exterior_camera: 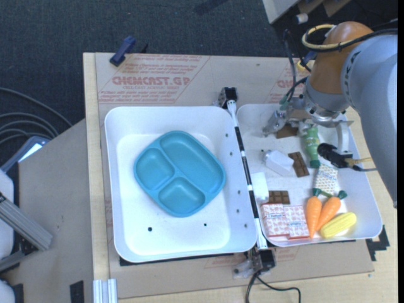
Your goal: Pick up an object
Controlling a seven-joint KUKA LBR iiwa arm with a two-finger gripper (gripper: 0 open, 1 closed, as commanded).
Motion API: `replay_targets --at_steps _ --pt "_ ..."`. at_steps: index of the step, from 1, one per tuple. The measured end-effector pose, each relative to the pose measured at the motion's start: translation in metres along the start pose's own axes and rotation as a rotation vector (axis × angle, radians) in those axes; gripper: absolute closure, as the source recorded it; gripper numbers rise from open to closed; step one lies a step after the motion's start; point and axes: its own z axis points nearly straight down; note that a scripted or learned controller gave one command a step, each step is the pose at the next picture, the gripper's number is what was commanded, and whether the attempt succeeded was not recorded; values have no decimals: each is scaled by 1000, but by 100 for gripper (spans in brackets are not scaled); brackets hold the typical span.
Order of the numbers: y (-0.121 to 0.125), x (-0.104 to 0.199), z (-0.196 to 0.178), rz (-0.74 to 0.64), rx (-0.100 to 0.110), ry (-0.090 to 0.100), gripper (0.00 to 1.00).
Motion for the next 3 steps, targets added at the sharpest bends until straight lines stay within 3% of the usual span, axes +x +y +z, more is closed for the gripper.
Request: replay_targets --at_steps 1,2,3 --pt "-51 -10 0 1 4 2 0" --pt "0 1 0 0 1 1 0" --pt "1 1 -10 -1 -1 -1 100"
